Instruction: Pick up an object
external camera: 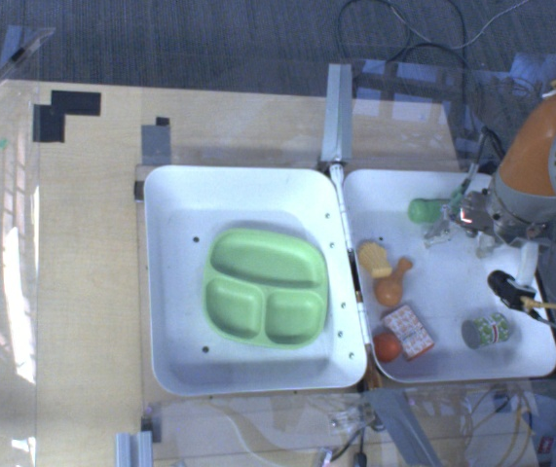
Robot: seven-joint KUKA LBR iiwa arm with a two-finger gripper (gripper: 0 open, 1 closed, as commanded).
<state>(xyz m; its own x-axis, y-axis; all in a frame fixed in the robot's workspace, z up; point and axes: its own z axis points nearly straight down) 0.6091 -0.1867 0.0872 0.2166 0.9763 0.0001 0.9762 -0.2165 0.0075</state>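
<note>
Jaws sit at the upper right of the right bin. You can't tell from this angle how wide they stand or whether they hold anything. Nearest pick: green object, just left of them in frame, long axis roughly left-right.

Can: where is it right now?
Camera view: the can lies in the right bin, near its front right corner, right of the small box and tomato.

Black tape patches on the pale wooden bench
</note>
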